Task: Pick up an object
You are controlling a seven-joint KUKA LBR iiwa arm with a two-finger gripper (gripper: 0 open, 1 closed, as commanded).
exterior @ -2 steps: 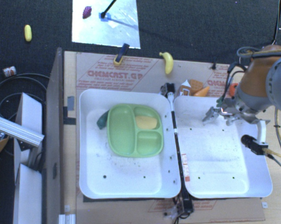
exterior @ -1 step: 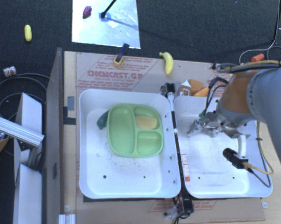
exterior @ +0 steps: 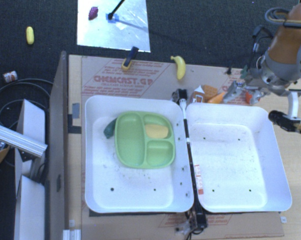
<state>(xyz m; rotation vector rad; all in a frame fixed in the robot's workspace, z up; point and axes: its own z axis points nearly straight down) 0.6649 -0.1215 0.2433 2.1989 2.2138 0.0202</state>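
Inside, a pale yellow block (exterior: 157, 130) lies in the green tray (exterior: 134, 153)

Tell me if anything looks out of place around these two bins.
Yes. Several things lie outside the bins: a yellow banana on the board behind the left bin, a second yellow piece on the dark floor, and orange items behind the right bin. The green divided tray sits slightly askew.

Worktop (exterior: 142, 77) is carrying two white bins side by side, the left bin (exterior: 132, 198) and right bin (exterior: 237, 195); a banana (exterior: 179, 67) is lying on it behind them.
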